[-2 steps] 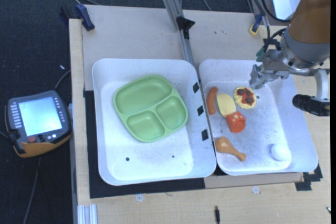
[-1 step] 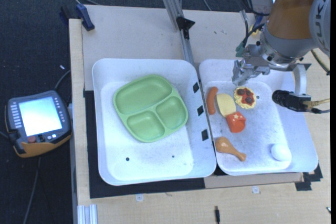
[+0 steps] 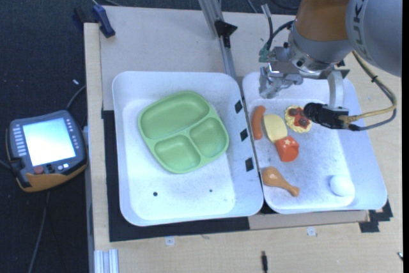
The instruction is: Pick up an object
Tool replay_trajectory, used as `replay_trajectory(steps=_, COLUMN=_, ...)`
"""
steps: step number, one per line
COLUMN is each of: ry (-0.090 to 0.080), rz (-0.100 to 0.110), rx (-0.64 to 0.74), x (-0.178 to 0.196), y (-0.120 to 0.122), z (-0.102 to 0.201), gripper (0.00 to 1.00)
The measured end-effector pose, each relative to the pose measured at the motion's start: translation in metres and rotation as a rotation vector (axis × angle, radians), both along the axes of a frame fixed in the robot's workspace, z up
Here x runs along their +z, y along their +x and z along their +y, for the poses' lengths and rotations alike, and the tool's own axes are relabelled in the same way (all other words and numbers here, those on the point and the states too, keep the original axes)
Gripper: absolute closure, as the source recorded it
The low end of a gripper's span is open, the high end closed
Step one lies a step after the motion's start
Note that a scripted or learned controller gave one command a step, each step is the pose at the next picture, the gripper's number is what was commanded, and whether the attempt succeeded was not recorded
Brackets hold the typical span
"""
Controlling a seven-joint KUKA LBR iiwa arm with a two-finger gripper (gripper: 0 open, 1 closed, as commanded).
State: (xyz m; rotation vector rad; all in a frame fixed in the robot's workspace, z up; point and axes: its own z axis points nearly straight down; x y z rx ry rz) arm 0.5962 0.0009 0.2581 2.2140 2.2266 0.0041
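Note:
The right bin holds several toy foods: an orange-red sausage, a yellow wedge, a small pizza slice, a red pepper, a chicken drumstick and a white egg. My gripper hangs over the bin's far left corner, above and behind the sausage and the yellow wedge. Nothing shows between its fingers.
The left bin bears a green divided plate. A metal pole slants up behind the bins. Cables run off the wrist past the pizza slice to the right. A teach pendant lies on the floor at left.

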Motion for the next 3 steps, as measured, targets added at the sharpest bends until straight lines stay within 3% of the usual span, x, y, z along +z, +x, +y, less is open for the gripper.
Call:
replay_trajectory(steps=2, ry=0.0, rz=0.001, rx=-0.002, x=-0.027, y=0.019, z=0.083, gripper=1.0)
replay_trajectory(steps=3, ry=-0.001, rz=0.001, rx=-0.004, x=-0.027, y=0.019, z=0.08, gripper=0.0)
